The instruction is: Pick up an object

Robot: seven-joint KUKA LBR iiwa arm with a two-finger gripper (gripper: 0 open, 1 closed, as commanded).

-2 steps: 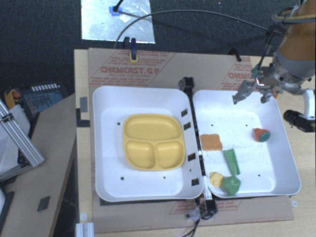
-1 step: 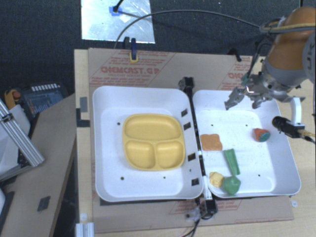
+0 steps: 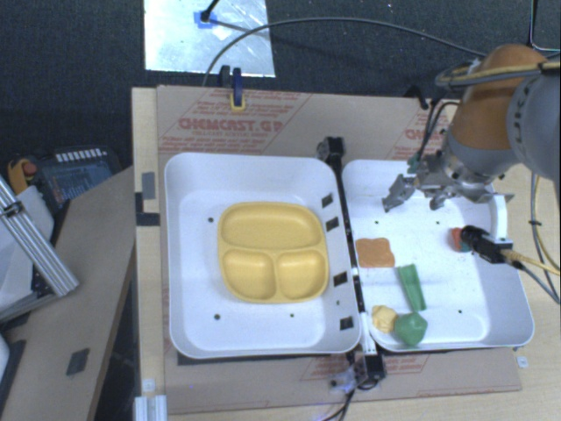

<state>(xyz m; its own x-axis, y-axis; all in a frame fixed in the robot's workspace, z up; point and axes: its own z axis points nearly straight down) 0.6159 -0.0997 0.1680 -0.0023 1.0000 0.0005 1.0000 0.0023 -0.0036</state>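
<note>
My gripper [image 3: 414, 198] hovers over the upper part of the right bin [image 3: 500, 323], its two fingers spread open with nothing between them. Below it and to the left, an orange flat piece [image 3: 375, 253] lies near the bin's left wall. A green oblong block [image 3: 410, 286] lies just under that. A green rounded thing [image 3: 409, 328] and a small yellow thing [image 3: 382, 316] sit together at the front left corner. A small red-orange thing [image 3: 457, 238] rests to the right of my gripper, lower down.
The left bin [image 3: 188, 235] holds a yellow divided plate [image 3: 270, 251]. A black divider [image 3: 342, 235] runs between the two bins. A foil sheet [image 3: 209, 20] lies on the dark floor at the back.
</note>
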